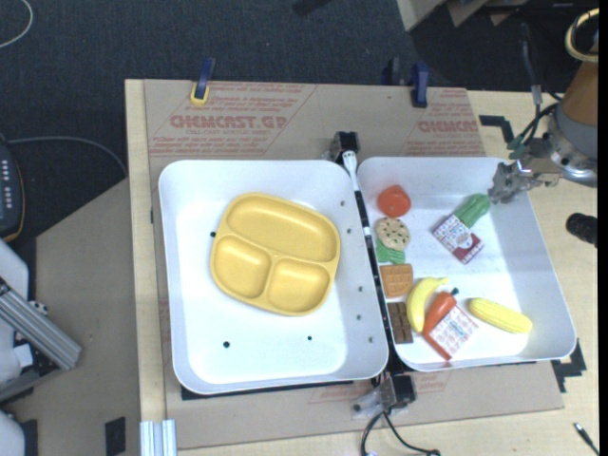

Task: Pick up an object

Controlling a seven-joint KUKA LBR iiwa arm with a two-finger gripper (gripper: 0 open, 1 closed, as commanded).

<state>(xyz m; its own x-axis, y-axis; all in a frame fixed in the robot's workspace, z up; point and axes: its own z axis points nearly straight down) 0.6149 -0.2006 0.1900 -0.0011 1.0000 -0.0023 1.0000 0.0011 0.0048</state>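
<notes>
Most of the grey arm (579,112) is cut off at the right edge; just the wrist section and the small metal gripper (505,180) reach in over the upper right corner of the right-hand shallow white plastic bin (546,255). The fingers are too small and blurred to tell how far apart they stand, and I cannot tell whether they have hold of anything. Their tip sits right at the upper end of a green leafy toy vegetable (474,208), which lies tilted in the bin just below the gripper; whether the two touch is hard to make out.

Against that green piece lies a small red and white printed packet (457,237). Along the bin's left wall runs a column of toy food: a glossy red tomato (394,200), a round tan cookie with dark chips (391,233) lying on a green piece that is mostly hidden beneath it, a square orange cracker (396,280), and a dark brown chocolate bar (400,322) partly tucked under its neighbours. Beside these lie a curved yellow banana (422,299), an orange carrot-like piece (439,311) lying over a second red and white packet (454,332), and a smooth yellow corn cob (500,315) near the bottom right.

The left-hand white bin (190,255) holds a yellow moulded plastic plate with three compartments (275,253), lying flat. Both bins rest on a pale bench (152,160) covered with brown printed paper, clamped at the far edge.
</notes>
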